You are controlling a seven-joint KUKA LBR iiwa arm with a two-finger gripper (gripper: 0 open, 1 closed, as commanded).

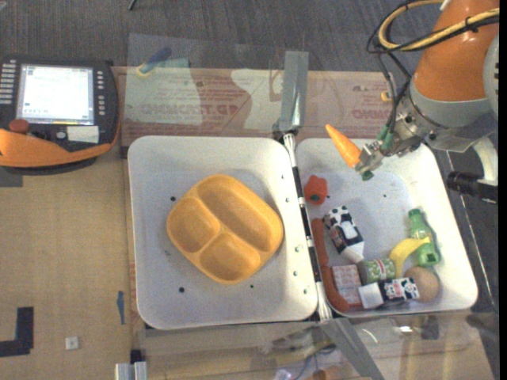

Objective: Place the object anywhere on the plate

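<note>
End effector over the upper left part of the right bin, fingers clamped on an orange carrot that sticks out up and left, lifted clear of the bin floor. Arm comes in from upper right, orange band visible.

Yellow divided plate sits in the middle of the left bin, three compartments, nothing on it. Carrot is well apart from the plate, across the divider between bins.

Right bin contents: small red-orange item near the left wall, cow-pattern carton mid-bin, green bottle and yellow banana at right, brown egg-like item, small cans and cartons clustered along the lower edge.

Pendant with screen on worktop at upper left.
</note>
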